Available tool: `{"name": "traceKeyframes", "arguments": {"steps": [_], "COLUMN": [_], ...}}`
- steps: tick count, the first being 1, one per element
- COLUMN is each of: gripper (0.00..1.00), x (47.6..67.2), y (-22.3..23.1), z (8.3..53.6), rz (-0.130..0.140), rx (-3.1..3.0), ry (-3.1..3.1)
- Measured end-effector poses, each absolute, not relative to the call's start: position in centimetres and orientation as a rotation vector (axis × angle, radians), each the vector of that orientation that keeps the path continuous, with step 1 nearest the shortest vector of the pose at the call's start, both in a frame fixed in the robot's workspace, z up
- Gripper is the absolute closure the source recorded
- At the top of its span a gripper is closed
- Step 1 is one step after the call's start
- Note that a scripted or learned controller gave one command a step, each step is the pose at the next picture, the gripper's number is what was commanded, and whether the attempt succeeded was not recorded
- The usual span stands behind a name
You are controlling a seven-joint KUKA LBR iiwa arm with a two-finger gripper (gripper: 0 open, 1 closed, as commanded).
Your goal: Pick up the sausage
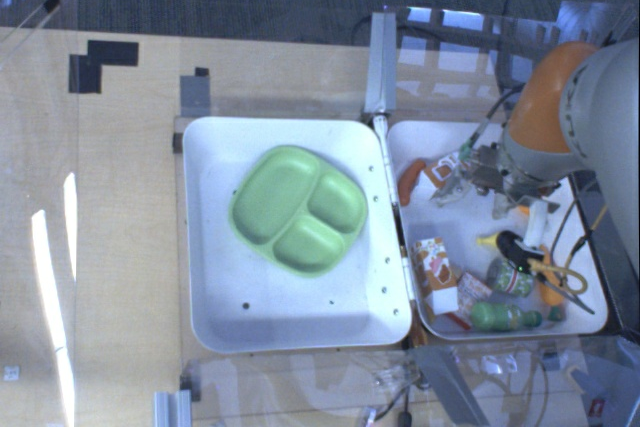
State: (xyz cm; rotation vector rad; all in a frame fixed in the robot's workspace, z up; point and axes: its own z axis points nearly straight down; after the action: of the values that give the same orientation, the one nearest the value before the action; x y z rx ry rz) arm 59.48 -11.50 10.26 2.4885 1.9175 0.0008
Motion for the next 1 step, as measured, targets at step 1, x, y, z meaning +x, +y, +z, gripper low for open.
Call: {"name": "traceKeyframes", "arguments": {"steps": [1], "gripper": [0.00], "x": [65.41], "y": [-11.81], "z": [8.45], "rz": [-0.086], "rx": [2.513], "ry": [1.981]}}
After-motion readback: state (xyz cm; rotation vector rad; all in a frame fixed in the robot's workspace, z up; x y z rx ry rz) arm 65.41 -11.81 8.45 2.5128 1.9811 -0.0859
